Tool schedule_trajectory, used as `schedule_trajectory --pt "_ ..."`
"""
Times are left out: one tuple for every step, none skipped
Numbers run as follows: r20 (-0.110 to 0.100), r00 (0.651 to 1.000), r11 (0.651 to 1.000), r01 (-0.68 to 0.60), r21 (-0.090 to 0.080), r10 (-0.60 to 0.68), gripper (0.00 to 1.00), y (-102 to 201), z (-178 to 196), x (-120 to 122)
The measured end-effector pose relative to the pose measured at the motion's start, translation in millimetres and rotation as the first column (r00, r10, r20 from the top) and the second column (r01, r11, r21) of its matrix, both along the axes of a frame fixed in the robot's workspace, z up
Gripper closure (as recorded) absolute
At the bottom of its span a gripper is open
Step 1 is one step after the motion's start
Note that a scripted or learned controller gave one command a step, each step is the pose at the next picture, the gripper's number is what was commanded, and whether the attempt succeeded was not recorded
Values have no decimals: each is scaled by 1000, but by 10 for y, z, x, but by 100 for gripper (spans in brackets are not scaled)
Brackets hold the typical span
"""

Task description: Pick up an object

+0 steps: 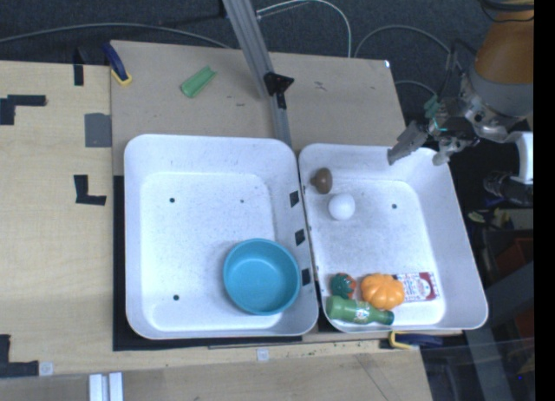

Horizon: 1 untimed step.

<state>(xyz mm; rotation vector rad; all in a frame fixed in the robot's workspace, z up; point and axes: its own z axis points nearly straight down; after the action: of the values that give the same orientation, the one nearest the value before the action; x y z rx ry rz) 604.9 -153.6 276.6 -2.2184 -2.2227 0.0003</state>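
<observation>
The white ball is looking like the easiest object to pick, sitting alone on the floor of the right bin with open space around it. Just beyond the ball, toward the bin's far left corner, a brown rounded object is resting against the wall. Well nearer than the ball, along the bin's near wall, an orange pumpkin-shaped toy, a green bottle-like toy, a small green-and-red piece and a flat red-and-white packet are crowding together, touching or nearly so, which would be making a clean grasp there harder. To the ball's left, the left bin is holding a blue bowl near its front. To the ball's far right, the gripper is hovering over the right bin's far rim, its fingers spread wide with nothing between them, probably staged for a descent.
</observation>
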Motion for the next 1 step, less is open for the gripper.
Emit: schedule_trajectory --pt "0 1000 1000 -1 -1 1 0 0 0 0"
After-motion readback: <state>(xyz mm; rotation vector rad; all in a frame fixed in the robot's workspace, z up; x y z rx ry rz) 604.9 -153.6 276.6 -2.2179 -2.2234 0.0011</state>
